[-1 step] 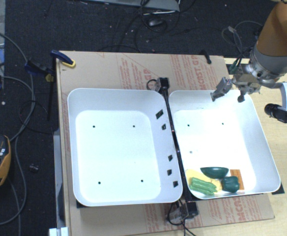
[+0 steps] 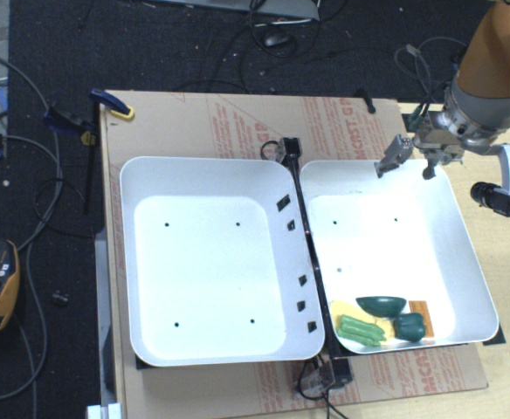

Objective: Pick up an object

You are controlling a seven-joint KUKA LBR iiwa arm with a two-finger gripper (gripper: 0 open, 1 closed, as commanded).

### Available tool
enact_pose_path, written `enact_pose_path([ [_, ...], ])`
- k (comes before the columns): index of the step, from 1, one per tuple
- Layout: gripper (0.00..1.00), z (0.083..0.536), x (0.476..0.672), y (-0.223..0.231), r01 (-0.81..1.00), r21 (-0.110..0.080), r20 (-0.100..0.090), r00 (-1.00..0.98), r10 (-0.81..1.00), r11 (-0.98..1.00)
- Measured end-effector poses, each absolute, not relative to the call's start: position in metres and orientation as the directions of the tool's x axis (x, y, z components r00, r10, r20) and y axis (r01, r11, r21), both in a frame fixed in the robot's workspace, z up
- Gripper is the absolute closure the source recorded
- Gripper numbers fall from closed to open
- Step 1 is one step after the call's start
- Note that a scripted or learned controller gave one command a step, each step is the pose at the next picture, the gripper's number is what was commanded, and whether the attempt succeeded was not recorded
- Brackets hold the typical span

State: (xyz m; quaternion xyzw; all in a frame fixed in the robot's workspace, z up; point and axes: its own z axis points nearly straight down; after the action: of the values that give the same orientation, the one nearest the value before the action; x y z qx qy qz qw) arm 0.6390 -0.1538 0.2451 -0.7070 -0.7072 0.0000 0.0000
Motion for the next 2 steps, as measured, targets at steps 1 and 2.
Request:
enact_pose_path([
  [1,0.00,0.201,0.635,-0.148,1.000,-0.004,0.001,0.000,1.000,0.000],
  [2,0.00,0.158,0.634,-0.144,1.000,-0.004,0.001,0.000,1.000,0.000],
])
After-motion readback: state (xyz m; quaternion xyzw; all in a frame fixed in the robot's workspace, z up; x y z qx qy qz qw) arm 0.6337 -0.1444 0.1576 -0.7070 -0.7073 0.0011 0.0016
